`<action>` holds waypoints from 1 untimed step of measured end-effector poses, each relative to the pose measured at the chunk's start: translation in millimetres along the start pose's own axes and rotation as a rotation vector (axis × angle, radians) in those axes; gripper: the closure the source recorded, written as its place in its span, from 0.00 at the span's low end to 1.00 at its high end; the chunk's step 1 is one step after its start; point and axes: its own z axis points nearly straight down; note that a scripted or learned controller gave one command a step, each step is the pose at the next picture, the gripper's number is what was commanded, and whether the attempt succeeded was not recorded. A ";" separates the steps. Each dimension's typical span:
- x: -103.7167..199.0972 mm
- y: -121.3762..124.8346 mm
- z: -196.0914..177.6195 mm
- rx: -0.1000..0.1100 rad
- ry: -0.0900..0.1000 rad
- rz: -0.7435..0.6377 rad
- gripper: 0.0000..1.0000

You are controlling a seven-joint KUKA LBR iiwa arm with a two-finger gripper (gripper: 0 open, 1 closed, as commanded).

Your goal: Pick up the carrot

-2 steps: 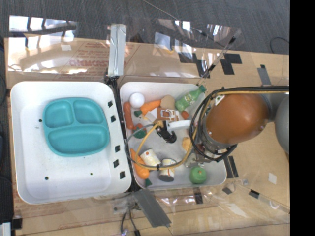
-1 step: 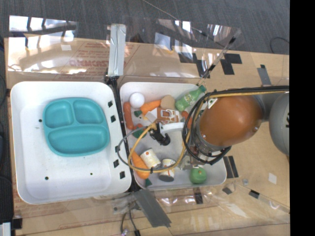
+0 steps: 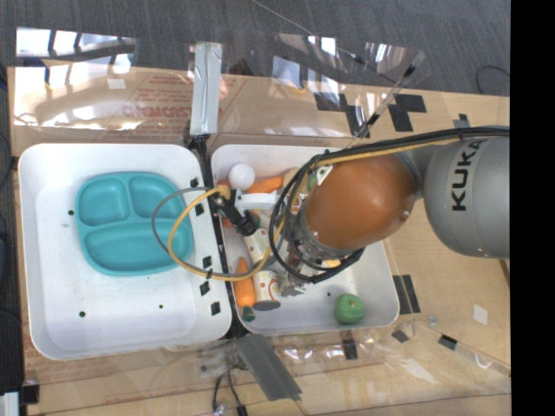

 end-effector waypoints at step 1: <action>39.5 65.2 -90.7 0.007 0.018 -0.209 1.00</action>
